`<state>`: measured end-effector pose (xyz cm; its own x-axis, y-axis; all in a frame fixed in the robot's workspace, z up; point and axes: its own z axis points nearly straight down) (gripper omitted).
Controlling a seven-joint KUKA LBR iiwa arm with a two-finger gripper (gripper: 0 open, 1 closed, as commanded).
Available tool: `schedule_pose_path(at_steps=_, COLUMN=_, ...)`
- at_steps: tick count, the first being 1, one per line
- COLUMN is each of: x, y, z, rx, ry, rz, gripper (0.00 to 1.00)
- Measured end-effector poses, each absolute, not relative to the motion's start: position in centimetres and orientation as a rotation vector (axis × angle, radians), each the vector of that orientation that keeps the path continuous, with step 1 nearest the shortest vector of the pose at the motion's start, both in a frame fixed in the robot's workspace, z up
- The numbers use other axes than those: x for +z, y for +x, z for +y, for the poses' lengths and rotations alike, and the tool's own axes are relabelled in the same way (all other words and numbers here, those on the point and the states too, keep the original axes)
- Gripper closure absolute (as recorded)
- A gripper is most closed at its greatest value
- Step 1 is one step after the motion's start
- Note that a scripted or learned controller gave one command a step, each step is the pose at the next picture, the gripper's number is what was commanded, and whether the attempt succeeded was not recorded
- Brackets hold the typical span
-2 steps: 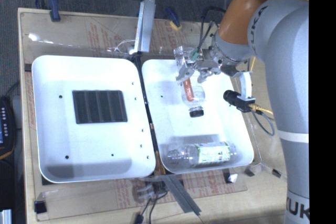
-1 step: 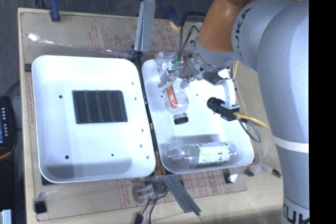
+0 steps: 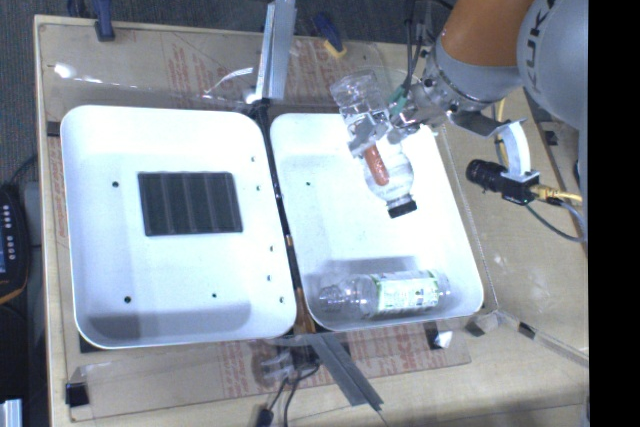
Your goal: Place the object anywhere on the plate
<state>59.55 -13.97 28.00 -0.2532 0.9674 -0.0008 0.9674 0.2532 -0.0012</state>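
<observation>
The hand [image 3: 372, 137] hangs over the right bin [image 3: 452, 215], its translucent fingers clenched on a small clear bottle [image 3: 388, 173] with an orange-red inside and a dark cap, which tilts cap-down below the hand and appears lifted off the bin floor. Nearer the camera from the hand, a second clear bottle with a green label [image 3: 385, 293] lies on its side against the bin's front wall. To the hand's far side across the divider, the dark ribbed plate [image 3: 190, 203] sits in the left bin [image 3: 90, 245], well apart. Risk: the grasp looks off-centre, so the bottle could swing or slip during transfer over the divider. The fingertips are hard to separate from the clear plastic.
</observation>
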Motion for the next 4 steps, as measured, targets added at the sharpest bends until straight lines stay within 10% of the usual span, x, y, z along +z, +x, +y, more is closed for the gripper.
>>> schedule_pose_path(at_steps=1, x=20.9, y=58.3, z=-17.1, rx=0.005, ry=-1.873, rz=-2.517, gripper=1.0)
schedule_pose_path(at_steps=3, x=19.1, y=57.3, z=1.2, rx=0.005, ry=-1.589, rz=-2.705, gripper=1.0)
schedule_pose_path(at_steps=4, x=23.7, y=62.7, z=3.0, rx=0.002, ry=-1.084, rz=-2.948, gripper=1.0)
